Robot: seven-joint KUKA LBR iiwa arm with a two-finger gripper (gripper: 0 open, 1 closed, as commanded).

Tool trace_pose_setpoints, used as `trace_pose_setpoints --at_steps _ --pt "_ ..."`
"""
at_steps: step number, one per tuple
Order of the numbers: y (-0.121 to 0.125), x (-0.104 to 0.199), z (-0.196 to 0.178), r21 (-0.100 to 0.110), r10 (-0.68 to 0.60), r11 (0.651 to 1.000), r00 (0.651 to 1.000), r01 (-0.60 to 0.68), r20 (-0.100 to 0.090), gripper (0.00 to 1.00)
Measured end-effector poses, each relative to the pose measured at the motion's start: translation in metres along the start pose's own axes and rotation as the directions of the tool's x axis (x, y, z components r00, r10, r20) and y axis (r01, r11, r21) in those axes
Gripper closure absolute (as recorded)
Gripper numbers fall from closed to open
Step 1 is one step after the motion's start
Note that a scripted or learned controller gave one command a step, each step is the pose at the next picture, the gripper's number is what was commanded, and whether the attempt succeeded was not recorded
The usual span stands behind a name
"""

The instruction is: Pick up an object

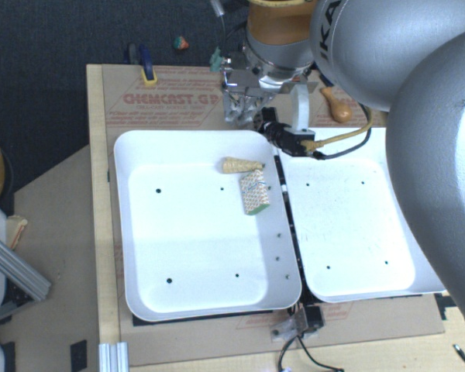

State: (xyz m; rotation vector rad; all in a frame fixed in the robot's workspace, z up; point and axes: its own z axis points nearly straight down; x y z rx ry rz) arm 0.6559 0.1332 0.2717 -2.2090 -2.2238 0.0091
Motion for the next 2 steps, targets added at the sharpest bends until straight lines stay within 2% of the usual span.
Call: trace_pose_setpoints --at_steps 1,2 --pt "-0.047 -0.025 -0.040 -0.006 0.009 1.000 1.000 -0.009 0.000 1.00" --pt "-0.077 -0.030 -0.088 -0.015 0.007 1.000 1.000 -0.007 0.000 1.00"
